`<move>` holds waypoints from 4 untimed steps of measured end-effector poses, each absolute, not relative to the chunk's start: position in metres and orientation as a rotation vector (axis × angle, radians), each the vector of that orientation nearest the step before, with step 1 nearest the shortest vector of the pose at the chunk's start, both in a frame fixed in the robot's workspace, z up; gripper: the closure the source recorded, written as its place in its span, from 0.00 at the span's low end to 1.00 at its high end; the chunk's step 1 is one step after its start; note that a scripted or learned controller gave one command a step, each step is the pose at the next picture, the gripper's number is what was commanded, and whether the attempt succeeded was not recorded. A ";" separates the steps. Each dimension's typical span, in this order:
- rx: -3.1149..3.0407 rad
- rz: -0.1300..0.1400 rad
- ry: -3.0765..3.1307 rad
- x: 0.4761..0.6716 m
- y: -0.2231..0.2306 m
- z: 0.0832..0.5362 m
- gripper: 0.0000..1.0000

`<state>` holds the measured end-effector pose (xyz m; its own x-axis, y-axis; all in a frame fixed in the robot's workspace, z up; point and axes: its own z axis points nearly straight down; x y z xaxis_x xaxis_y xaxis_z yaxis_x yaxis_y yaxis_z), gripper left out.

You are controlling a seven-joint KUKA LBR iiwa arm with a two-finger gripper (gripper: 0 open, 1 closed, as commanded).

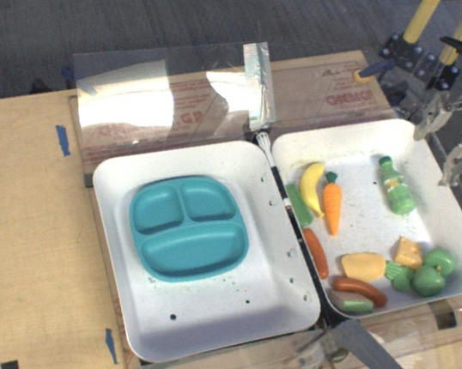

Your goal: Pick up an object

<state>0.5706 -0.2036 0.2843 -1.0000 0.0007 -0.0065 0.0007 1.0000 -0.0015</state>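
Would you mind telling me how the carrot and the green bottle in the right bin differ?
The carrot is orange with a dark green top; the green bottle is green throughout. The carrot touches the banana; the bottle lies alone. Both lie roughly lengthwise, in the right bin.

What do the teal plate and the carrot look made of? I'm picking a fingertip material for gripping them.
Teal divided plate: probably moulded plastic, semi-matte, going by its uniform colour and soft rounded ridges. Carrot: likely hard toy plastic, smooth and faintly glossy, flat orange with a green top. Neither material is certain from this view.
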 end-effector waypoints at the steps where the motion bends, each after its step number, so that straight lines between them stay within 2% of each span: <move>1: -0.187 0.005 3.140 0.581 -0.192 0.146 0.00; 2: -0.091 -0.002 3.129 0.613 -0.171 0.089 0.00; 3: -0.113 0.003 3.129 0.598 -0.093 0.089 0.00; 4: -0.095 -0.001 3.128 0.589 -0.092 0.089 0.00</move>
